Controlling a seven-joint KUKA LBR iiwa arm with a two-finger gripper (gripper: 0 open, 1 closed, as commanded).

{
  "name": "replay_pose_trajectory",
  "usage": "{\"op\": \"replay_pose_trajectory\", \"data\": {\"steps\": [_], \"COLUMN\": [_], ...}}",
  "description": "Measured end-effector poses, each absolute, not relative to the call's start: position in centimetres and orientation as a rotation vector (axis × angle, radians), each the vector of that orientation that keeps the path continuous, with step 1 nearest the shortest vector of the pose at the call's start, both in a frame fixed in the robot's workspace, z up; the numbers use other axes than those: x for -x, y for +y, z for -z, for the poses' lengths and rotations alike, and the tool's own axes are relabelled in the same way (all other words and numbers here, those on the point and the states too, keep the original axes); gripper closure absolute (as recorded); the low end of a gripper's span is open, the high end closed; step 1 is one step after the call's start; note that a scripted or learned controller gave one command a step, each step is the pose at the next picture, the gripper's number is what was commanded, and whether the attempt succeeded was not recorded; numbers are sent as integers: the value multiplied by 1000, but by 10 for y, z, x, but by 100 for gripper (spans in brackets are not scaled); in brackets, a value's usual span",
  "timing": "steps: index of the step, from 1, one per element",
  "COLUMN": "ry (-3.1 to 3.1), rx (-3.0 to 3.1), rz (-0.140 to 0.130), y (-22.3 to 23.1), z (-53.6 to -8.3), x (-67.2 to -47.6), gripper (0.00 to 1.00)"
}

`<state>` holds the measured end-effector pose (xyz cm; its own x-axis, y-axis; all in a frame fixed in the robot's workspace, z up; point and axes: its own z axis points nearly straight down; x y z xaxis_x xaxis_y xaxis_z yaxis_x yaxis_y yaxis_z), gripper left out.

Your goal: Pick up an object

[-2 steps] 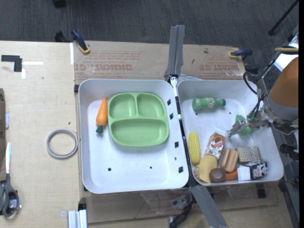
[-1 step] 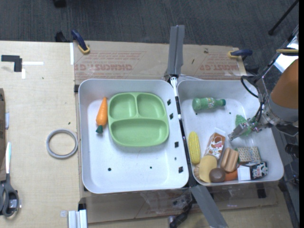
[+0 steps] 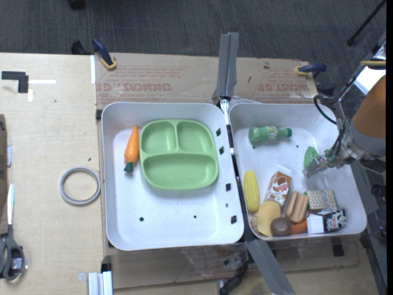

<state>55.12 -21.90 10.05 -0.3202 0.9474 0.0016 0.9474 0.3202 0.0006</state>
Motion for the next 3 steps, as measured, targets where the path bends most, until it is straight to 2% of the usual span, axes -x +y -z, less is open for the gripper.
{"op": "replay_pose_trajectory", "data": {"steps": [1, 2, 3], "ry": [-2611, -2545, -2523], "rx": [1750, 1764, 1874], "rz": [0, -50, -1], "y": [-192, -138, -15], "z": [-92, -89, -192], "x": [-611, -646, -659], "gripper": [100, 100, 100]}}
